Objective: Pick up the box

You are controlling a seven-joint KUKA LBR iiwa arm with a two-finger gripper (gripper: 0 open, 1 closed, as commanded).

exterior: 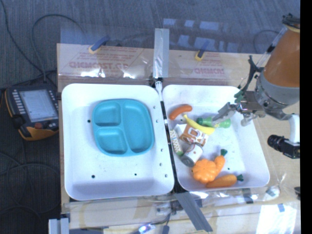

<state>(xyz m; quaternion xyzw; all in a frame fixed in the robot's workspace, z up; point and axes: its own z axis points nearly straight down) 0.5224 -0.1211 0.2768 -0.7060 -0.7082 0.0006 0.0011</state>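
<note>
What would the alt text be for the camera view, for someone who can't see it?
A grey and orange robot arm's gripper hovers over the right bin, above toy food piled around a small box. The left bin holds a blue divided plate.

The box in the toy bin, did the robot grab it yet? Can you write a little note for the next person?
Gripper: above the right bin, near its right side; grip state unclear, nothing visibly held.
Box: lying mid-bin among toy food, under a banana, beside an orange pumpkin.
Blue plate: in the left bin.
Done: nothing visibly picked up.
Left: reach the box, grasp it, lift.
</note>
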